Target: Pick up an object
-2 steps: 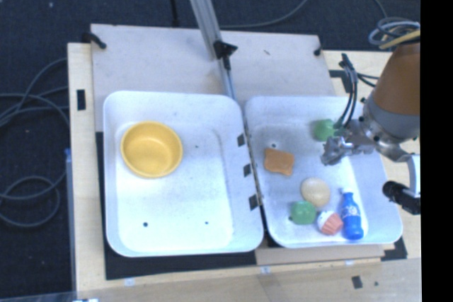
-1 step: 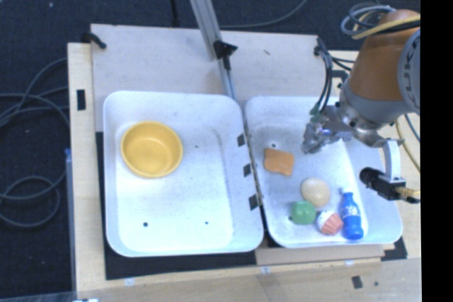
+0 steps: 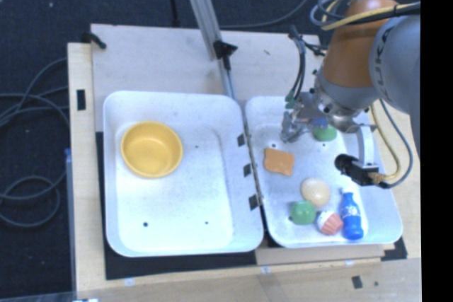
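Near edge, right bin: blue bottle standing beside a small red-and-white item, with a green ball just left of it; all three clustered close.
Mid right bin: cream egg-shaped piece just beyond that cluster; orange block farther left, near the wall shared with the left bin, apart from its neighbours.
Left bin: one yellow bowl in its left half, well apart from everything else.
Far right bin: pincer low over the bin's far-left part, just beyond the orange block; a green thing half hidden beside the wrist.
Pincer state: too blurred to tell whether the fingers are spread; nothing visible between them.
Step in hand: judged as approach, no object lifted yet.
Likely target: the orange block, being nearest the tips, though that is a guess.
Next move calls for: a short shift toward the near side to centre over the block, then descent straddling it; the bin wall close on the left leaves little room.
Worktop: bare beyond the bins.
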Controlling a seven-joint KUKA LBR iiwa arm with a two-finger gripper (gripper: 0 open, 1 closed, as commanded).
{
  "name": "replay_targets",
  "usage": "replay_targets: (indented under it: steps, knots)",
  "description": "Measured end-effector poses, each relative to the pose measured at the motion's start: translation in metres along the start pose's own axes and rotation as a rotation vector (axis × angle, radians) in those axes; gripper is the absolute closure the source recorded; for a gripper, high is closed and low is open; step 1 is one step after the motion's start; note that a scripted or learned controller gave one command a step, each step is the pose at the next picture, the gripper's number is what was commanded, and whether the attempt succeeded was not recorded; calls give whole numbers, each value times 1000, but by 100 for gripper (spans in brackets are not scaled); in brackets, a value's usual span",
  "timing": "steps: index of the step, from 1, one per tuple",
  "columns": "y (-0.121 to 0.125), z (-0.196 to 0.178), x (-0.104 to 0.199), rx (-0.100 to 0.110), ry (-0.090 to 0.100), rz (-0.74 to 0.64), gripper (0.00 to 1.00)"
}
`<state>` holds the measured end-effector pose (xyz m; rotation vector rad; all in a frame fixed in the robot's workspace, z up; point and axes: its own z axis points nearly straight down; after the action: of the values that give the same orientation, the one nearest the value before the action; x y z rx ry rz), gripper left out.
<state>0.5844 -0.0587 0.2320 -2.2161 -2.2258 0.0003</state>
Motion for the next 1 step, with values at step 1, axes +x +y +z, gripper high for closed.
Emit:
replay_targets:
  steps: [1]
  knots:
    - [16, -11, 50, -1, 0, -1, 100]
